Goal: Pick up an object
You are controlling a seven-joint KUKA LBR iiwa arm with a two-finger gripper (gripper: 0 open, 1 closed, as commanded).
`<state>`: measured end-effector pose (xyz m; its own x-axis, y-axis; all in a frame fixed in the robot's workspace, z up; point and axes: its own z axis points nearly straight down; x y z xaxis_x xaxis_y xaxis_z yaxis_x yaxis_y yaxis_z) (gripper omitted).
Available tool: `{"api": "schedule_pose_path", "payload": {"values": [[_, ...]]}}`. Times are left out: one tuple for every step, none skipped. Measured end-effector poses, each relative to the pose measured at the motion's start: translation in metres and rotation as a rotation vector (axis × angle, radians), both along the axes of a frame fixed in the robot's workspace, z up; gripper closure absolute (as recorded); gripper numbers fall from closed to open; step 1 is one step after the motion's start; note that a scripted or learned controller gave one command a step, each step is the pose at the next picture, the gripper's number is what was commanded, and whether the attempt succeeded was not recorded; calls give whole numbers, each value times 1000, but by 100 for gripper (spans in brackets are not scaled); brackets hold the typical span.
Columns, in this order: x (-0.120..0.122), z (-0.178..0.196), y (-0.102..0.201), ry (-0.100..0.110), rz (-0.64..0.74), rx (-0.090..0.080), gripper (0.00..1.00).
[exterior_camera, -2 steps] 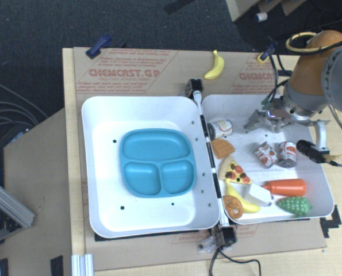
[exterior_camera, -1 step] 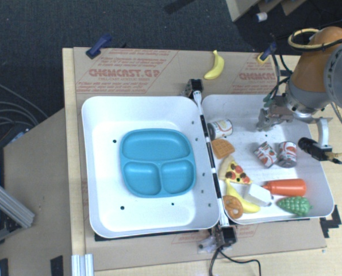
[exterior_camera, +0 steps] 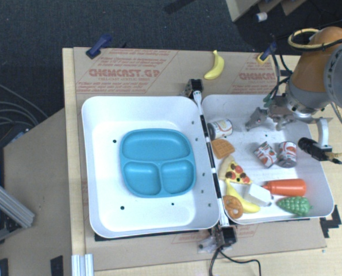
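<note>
left bin [exterior_camera: 96, 154] holds just a blue divided plate [exterior_camera: 157, 161], sitting flat in the middle. nothing loose in it, so it looks like the drop side, my guess.

between the bins, a black clip [exterior_camera: 193, 87] at the top and another fitting at the bottom edge appear to pin the two rims together.

a yellow banana [exterior_camera: 215, 66] lies on the bench [exterior_camera: 136, 68] above the bins, outside both, so not a likely pick.

right bin [exterior_camera: 239, 105] has all the candidates. near its left wall: a small can [exterior_camera: 220, 128] on its side, a brown cookie-like piece [exterior_camera: 222, 148] just below it, then a pizza slice [exterior_camera: 237, 173], then a pretzel [exterior_camera: 233, 207] touching a second banana [exterior_camera: 243, 200] with a white block [exterior_camera: 258, 195] lying on it. mid bin: two crumpled cans [exterior_camera: 276, 153] side by side. lower right: a carrot [exterior_camera: 284, 186] with green grapes [exterior_camera: 292, 205] just below.

the hand [exterior_camera: 269, 118] sits in the top part of the right bin, above the crumpled cans and right of the small can, apart from both. cannot tell if it's apart or together at this angle. nothing visibly in it, so pick not done yet.

lower-left pile is crowded; the crumpled cans look the nearest target.
</note>
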<state>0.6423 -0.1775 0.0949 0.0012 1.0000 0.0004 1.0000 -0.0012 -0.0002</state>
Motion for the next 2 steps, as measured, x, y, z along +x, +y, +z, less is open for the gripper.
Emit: {"api": "schedule_pose_path", "payload": {"values": [[1,10,0,-2,0,0,100],[0,10,0,-2,-1,0,0]]}}
